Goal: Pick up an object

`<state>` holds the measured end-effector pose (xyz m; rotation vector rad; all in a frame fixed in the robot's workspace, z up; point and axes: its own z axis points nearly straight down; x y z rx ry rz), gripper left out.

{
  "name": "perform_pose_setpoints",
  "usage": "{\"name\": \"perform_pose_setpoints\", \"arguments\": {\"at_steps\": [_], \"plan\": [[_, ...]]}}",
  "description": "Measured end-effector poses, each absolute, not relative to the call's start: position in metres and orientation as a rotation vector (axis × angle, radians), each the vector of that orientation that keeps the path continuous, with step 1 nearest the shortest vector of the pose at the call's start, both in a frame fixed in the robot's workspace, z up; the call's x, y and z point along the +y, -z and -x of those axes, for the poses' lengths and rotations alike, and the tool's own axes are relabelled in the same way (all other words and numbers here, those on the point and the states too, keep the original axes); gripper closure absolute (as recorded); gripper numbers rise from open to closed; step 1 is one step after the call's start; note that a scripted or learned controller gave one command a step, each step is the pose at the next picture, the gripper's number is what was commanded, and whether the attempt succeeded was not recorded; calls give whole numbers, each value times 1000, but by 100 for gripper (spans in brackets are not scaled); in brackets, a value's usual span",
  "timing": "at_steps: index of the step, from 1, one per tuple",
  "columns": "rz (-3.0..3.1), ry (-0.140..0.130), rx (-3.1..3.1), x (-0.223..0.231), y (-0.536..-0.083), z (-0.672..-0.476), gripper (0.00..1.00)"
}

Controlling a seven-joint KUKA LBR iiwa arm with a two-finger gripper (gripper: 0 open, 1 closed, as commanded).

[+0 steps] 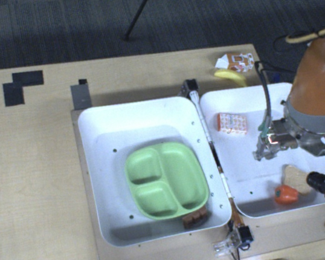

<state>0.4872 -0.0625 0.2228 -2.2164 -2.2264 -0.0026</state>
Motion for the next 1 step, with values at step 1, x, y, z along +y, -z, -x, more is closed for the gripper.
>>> {"name": "perform_pose_setpoints", "arguments": {"at_steps": [1], "plan": [[2217, 2, -2227, -72, -202, -522, 100]]}}
